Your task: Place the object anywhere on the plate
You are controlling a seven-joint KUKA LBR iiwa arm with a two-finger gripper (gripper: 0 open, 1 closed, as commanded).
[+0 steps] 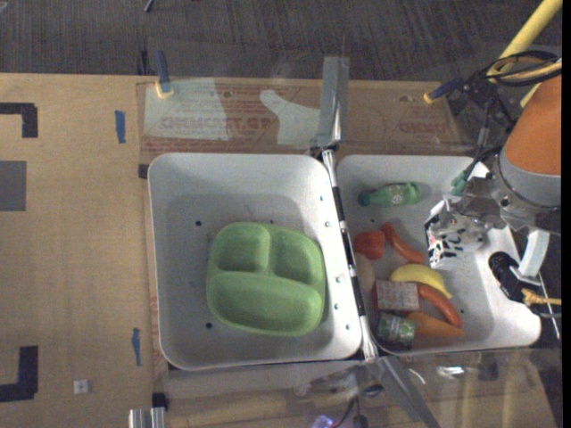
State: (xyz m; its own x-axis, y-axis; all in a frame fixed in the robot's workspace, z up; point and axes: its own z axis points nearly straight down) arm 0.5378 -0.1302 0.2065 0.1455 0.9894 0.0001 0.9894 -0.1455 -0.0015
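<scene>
The arm point(535, 163) has a grey shell with an orange band; its gripper point(451, 236) carries black-and-white speckled markings and thin cables.

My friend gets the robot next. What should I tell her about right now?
Gripper: above the right bin, over the toy food; whether it holds anything cannot be told.
Plate: green, in the left bin, nothing on it.
Banana, carrot and green bottle: in the right bin.
Done: nothing placed yet.
Left: pick one thing and set it on the plate.
</scene>
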